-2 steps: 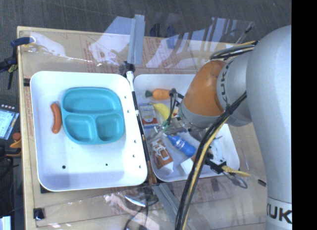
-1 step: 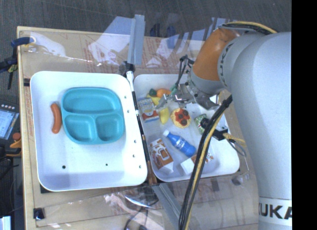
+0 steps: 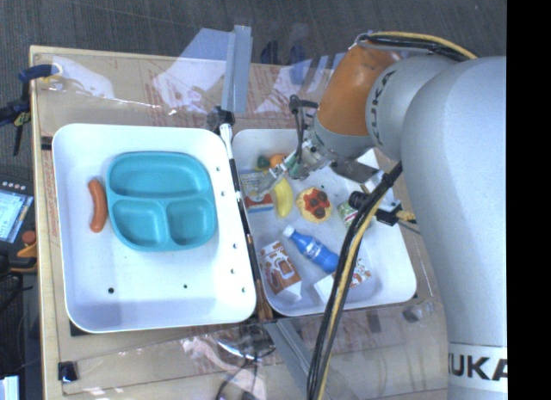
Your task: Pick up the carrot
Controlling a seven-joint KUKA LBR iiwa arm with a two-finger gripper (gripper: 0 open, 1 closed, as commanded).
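Observation:
The carrot [image 3: 275, 162] shows as a small orange piece with a green top in the far left corner of the right bin [image 3: 405, 261]. My gripper [image 3: 294, 166] is low over that corner, right beside the carrot and partly covering it. The grey wrist and its orange band [image 3: 353, 89] hide the part of the bin behind it. Whether the carrot is touched or held cannot be made out.
Near the carrot lie a yellow banana [image 3: 282, 198], a round pizza toy [image 3: 314, 205], a blue bottle [image 3: 312, 250] and a snack pack [image 3: 280, 267]. The left bin [image 3: 129, 295] holds a blue divided tray [image 3: 164, 199] and a sausage [image 3: 97, 204].

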